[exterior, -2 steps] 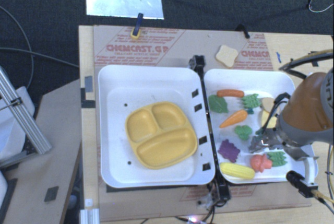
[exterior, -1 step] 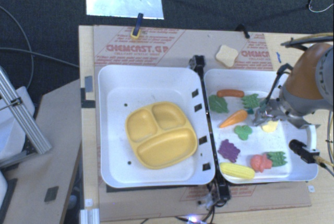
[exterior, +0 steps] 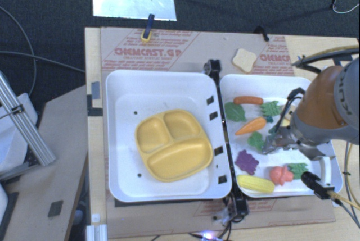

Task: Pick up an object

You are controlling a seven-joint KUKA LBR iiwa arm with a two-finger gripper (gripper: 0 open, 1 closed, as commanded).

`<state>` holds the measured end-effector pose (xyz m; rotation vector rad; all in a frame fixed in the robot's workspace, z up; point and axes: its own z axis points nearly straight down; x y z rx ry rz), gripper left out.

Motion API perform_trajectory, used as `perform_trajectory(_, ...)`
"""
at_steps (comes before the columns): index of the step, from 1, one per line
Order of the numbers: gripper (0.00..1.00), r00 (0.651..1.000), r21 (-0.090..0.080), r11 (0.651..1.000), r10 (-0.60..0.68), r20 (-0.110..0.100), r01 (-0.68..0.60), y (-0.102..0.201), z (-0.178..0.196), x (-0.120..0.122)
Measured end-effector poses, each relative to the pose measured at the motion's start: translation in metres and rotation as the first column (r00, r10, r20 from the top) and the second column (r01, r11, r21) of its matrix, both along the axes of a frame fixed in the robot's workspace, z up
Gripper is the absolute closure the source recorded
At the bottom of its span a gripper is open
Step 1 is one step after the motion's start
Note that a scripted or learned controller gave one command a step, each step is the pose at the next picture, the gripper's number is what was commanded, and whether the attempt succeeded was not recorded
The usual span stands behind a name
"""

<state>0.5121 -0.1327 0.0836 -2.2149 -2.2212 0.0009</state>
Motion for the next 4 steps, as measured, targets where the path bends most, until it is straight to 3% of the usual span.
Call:
perform_trajectory(1, 1.00, 1.000, 0.000, 1.000, 0.004, 0.002, -0.004, 0.048, 0.000, -0.026)
perform_trajectory(2, 1.00, 1.000, -0.007, 1.000, 0.003, 0.018, -0.003, 0.030, 0.091, 0.038)
perform_trajectory(3, 1.00, 1.000, -0.002, 1.000, -0.004, 0.003, 0.004, 0.034, -0.002, -0.016)
perform_trajectory(4, 1.00, 1.000, 0.001, 1.000, 0.014, 0.021, -0.015, 0.141, 0.108, 0.056)
